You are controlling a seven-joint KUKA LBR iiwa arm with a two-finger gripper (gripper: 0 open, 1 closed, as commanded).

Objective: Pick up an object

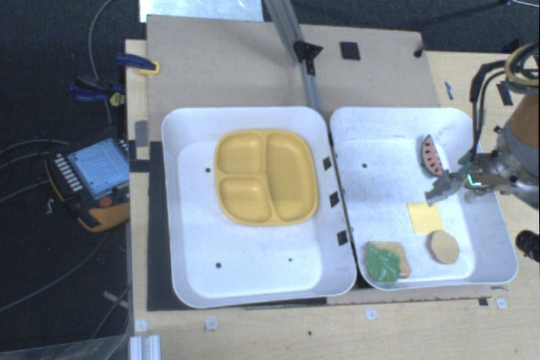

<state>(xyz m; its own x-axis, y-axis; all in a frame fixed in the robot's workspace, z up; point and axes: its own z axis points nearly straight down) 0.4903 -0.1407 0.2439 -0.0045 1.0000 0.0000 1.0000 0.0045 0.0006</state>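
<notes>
Gripper (445, 185) hangs over the right bin (371, 139) at the frame's right, just below the watermelon slice (431, 155) and just above the yellow square (424, 217). Whether it is spread or pinched, I cannot tell, since the view is too blurred there. Lower down sit the round cookie (443, 247) and the green-topped piece (386, 262) near the bin's bottom edge. The yellow divided plate (266, 176) rests in the left bin (194, 265). The risk, I'd say: coming down between slice and square grabs nothing, or nudges the thin square flat against the floor where it can't be pinched.
</notes>
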